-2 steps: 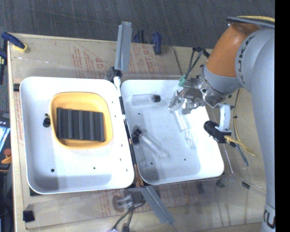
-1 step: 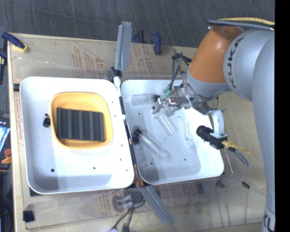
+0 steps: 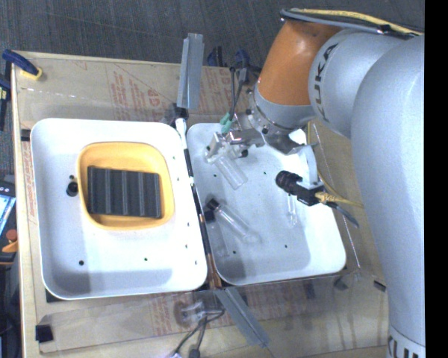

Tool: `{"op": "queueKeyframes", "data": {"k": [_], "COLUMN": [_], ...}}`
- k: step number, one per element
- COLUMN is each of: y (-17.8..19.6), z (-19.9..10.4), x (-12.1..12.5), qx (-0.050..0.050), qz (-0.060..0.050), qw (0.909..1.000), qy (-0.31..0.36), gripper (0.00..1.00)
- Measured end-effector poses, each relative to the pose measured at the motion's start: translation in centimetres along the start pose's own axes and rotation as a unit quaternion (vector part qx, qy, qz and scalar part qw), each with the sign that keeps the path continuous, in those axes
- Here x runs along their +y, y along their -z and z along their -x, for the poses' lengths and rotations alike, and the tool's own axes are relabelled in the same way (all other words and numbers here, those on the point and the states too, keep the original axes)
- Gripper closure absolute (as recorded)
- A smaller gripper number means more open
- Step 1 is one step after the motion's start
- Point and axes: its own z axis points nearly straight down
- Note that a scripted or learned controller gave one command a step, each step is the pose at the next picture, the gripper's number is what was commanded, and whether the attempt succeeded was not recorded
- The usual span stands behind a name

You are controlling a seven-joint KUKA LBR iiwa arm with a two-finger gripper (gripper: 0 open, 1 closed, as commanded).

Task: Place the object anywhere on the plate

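The bench holds two shallow white bins [image 3: 52, 274]. There is one yellow rounded plate [image 3: 125, 154] with one dark ribbed rectangular object [image 3: 125, 192] on it, and one small black knob [image 3: 72, 188].

Big grey arm [image 3: 373, 125] reaching in from the tabletop's right edge, orange band above the wrist, bent down toward the far edge, hand [image 3: 228, 144] low, its clear fingers parted

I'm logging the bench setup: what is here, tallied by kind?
White bins: 2, left and right
Yellow plates with a dark ribbed centre: 1
Small dark objects: 2, left bin, right bin
Robot arms: 1
Total: 6
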Motion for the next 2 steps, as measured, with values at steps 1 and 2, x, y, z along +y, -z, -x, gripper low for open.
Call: {"op": "queueKeyframes", "data": {"k": [1, 2], "y": [-2.61, -2.59], "z": [-5.54, -5.49], "x": [-0.33, -0.32], "qx": [0.0, 0.0], "qz": [-0.001, -0.001], "qw": [0.9967, 0.9967], "qy": [0.081, 0.081], "gripper": [1.0, 0.0]}}
